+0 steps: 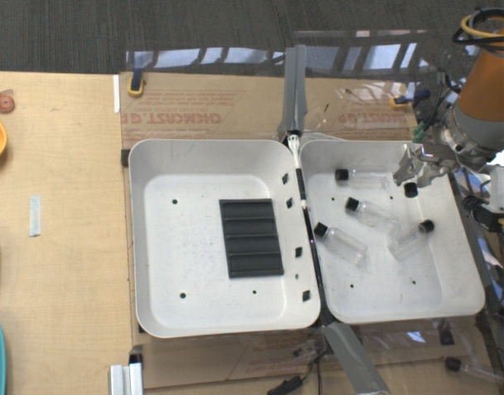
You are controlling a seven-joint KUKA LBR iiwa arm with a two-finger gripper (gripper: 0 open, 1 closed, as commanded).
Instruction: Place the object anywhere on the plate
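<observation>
A ridged plate [251,238] lies in the middle of the left bin [153,245], while several small capped bottles [363,210] lie scattered in the right bin [450,295].

arm [483,97] enters from upper right, angled down and leftward; orange band above the wrist, grey wrist section below it; cables bunched along the wrist; pincer [414,174] at the arm's lower-left end, pointing down; its tip blurs into clutter, too small to read
</observation>
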